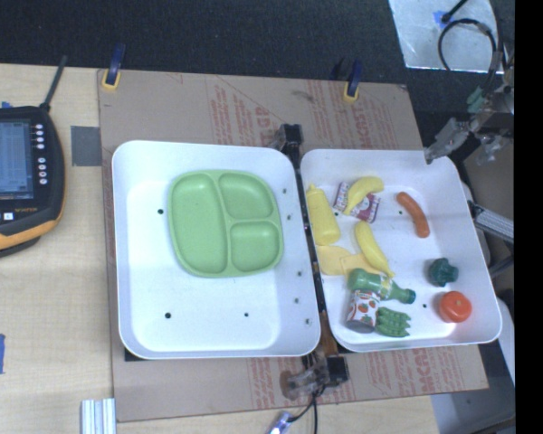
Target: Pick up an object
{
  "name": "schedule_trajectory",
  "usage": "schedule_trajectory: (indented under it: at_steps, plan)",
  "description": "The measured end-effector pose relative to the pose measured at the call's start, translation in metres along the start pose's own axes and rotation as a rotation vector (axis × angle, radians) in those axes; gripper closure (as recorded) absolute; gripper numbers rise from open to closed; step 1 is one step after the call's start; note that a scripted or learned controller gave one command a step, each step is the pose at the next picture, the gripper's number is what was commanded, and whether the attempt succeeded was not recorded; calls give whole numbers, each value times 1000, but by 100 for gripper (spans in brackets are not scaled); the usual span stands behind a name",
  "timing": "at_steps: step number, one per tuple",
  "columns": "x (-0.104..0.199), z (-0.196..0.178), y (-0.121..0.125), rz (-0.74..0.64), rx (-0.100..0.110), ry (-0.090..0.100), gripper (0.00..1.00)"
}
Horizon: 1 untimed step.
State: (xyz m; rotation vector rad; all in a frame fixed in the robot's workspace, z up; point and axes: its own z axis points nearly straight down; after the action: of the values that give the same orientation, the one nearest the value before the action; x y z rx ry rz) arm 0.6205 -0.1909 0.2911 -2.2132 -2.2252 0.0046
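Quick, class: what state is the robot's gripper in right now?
Gripper: at the right bin's far right corner, holding nothing; open or shut cannot be told.

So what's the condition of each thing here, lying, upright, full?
Green divided plate: flat in the left bin, compartments bare.
Sausage: lying alone in the right bin.
Tomato: resting near the right bin's corner.
Green bottle: on its side.
Handheld screen: lit.

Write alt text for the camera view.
Two white bins sit side by side: the left bin holds a green divided plate, the right bin toy foods including bananas, a sausage and a tomato. The end effector hangs at the right bin's far corner.
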Motion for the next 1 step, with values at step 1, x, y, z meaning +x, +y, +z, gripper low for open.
schedule_trajectory:
  at_steps: [1]
  plan:
    - [-21,194,-34,0,3,0,0]
